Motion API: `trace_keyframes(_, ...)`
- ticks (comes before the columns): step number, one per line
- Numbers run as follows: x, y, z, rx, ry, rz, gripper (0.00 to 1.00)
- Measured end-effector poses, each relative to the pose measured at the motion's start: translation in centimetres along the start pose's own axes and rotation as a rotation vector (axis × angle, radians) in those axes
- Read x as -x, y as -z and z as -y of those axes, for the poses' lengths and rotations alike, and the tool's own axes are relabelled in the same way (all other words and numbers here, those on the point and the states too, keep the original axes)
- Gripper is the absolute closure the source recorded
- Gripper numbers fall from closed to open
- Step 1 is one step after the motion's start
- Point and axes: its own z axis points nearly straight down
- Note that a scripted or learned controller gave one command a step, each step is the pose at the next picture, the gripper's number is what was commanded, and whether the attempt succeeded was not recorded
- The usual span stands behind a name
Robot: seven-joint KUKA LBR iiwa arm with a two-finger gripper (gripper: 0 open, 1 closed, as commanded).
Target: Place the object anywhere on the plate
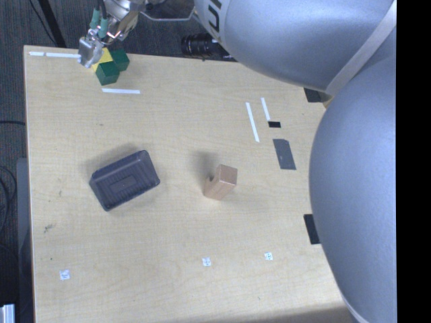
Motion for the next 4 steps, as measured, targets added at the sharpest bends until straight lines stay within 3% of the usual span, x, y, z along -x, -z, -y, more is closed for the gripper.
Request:
trace_keyframes(1, 0.0, 0.0, 0.0, 0.000, 0.000, 0.000, 0.00)
trace_keyframes(2, 1.0, -11.3, 2.0, -0.004, 0.007, 0.000, 0.00)
trace_keyframes(3, -3.3, -17.9, 6.0, -0.004, 0.020, -0.001, 0.00)
trace_keyframes(4, -6.3, -16.9, 7.2, -0.004, -0.048, -0.001, 0.00)
